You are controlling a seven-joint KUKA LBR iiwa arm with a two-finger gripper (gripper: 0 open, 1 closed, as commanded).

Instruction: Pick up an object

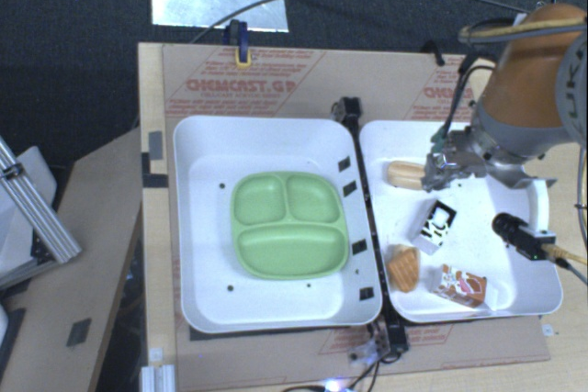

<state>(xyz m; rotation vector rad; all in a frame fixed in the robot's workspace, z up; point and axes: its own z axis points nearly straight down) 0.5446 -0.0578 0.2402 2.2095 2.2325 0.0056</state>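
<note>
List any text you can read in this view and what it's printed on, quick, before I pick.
"CHEMCAST GP": red print on the brown board behind the left bin, repeated behind the right bin, there partly hidden by the arm.
Small black and white box in the right bin: bold marks, too blurred to read.
Snack packet in the right bin: print too small to read.
Green divided plate: no text.
</note>
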